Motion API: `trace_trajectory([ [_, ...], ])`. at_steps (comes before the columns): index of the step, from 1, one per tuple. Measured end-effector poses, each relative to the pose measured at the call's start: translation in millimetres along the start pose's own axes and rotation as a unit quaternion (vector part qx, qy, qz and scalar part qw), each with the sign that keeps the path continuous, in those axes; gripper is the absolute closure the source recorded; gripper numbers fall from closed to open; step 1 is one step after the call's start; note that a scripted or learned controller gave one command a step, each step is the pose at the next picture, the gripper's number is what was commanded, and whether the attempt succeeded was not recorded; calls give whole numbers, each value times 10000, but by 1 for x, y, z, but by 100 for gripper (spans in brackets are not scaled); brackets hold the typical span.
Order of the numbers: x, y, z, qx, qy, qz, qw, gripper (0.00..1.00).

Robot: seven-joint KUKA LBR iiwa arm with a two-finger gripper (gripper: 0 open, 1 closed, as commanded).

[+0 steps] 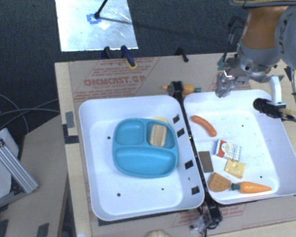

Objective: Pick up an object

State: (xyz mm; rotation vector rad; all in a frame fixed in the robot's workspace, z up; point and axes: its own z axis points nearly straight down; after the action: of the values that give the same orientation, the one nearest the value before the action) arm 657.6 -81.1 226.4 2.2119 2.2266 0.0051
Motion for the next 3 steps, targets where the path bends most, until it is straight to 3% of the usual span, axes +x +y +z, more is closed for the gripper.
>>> trace_trajectory([
  [3,43,-143,6,35,6,32,10000,100],
])
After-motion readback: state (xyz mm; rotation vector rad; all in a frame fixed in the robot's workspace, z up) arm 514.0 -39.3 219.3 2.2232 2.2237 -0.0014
